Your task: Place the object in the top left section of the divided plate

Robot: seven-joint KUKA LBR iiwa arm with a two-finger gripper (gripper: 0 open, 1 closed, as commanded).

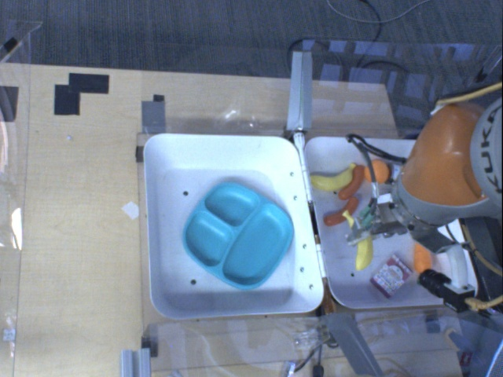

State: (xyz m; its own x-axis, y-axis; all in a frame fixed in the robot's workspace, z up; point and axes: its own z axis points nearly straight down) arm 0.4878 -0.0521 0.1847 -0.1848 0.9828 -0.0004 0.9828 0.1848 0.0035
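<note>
A blue divided plate lies in the left white bin, its three sections bare. The right bin holds toy food: a yellow banana, a red sausage, an orange fruit, a small red piece, a yellow piece, an orange piece and a dark red box. My gripper hangs low over the right bin, just above the yellow piece and beside the small red piece.
A metal post stands at the back between the bins, and a divider rail runs between them. The arm's orange band covers the right bin's far right. Black cables lie along the back.
</note>
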